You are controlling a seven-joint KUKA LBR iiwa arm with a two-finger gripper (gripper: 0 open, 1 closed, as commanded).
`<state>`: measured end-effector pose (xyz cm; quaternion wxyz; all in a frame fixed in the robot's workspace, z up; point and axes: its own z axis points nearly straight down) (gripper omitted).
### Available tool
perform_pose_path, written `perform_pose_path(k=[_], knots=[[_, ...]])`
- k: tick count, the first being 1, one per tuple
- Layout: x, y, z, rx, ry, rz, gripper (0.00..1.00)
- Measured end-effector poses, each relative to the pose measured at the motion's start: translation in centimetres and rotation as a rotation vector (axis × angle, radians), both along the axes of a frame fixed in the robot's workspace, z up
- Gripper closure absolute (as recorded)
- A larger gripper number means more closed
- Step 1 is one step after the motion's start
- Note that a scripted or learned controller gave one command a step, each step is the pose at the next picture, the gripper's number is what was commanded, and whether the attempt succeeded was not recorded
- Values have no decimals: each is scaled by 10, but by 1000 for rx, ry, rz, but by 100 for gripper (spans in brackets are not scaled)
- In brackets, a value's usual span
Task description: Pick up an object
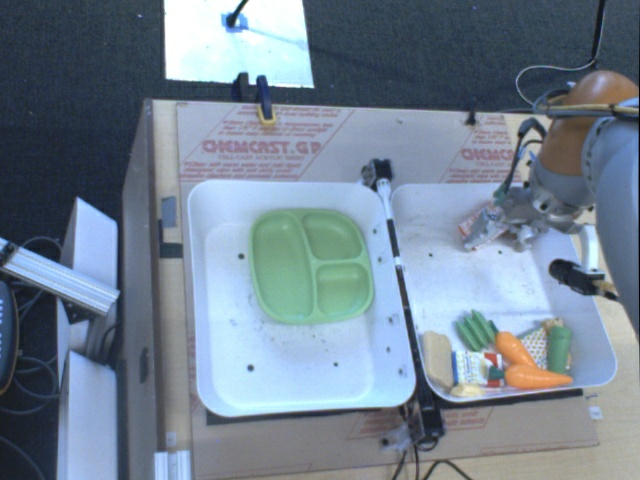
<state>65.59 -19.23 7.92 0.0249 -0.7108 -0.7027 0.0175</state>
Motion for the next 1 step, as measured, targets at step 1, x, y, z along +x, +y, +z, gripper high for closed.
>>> perform_pose_path(k=[1], knots=[[11, -14, 4, -9, -55, 13, 0]])
